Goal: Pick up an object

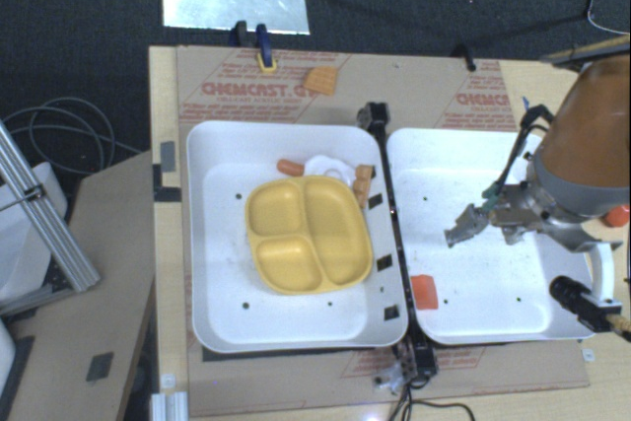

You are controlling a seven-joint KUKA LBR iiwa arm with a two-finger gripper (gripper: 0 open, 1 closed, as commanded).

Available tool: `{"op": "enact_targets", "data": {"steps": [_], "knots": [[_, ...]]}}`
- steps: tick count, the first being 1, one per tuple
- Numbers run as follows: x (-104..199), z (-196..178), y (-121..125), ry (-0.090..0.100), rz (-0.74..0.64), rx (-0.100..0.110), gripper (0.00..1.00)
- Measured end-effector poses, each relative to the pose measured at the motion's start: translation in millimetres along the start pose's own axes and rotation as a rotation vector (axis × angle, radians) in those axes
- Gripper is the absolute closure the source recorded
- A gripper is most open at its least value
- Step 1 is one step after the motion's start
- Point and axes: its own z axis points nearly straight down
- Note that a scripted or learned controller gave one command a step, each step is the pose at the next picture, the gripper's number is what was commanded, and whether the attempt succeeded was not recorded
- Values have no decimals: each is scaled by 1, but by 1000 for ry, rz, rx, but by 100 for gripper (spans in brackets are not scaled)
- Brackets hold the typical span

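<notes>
Jaws state: cannot tell; gripper (pixel 463 232) hovers over right bin (pixel 473 325). Orange block (pixel 423 291) lies at that bin's near-left corner. Left bin (pixel 212 242) holds yellow divided plate (pixel 307 235), small carrot (pixel 291 168).

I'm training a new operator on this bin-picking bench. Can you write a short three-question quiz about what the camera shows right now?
1. True or false: the yellow divided plate lies in the left bin.
2. Which item lies in the right bin, near its front left corner? A) orange-red block B) sausage-shaped piece C) tan block
3. Fill in: the gripper hangs over the ____ bin.

Key: 1 true; 2 A; 3 right.
</notes>
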Motion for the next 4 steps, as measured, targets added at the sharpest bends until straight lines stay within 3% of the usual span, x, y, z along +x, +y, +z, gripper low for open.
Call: {"op": "enact_targets", "data": {"steps": [1, 2, 3, 4], "knots": [[-59, -90, 0, -9, 12, -17, 0], [28, -4, 0, 0, -3, 0, 0], [-26, -69, 13, -7, 12, -14, 0], [33, 13, 12, 0, 1, 1, 0]]}}
